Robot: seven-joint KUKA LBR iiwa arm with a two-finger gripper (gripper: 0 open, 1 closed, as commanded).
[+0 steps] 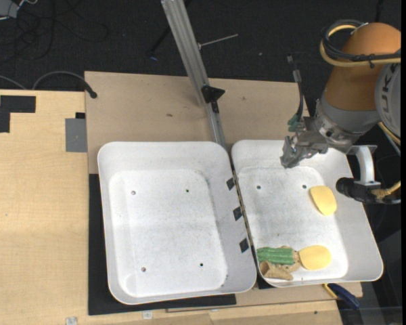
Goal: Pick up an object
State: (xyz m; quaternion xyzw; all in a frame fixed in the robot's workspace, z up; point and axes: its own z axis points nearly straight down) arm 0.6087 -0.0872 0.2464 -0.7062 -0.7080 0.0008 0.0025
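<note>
Gripper (291, 156) hangs over right bin (365, 249) holding yellow pieces (323, 200).

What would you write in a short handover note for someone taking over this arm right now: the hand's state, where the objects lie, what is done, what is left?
Hand: above the far part of the right shallow white bin, nothing seen between its fingers; whether they are open or shut cannot be told.
Objects, all in the right bin: a yellow rounded piece near the right wall; a second yellow rounded piece at the near edge; beside it a green ridged item lying against a tan lumpy item.
Left shallow white bin: beside the right one.
Done: no pick yet.
Left: choose an object, descend, grasp, lift.
</note>
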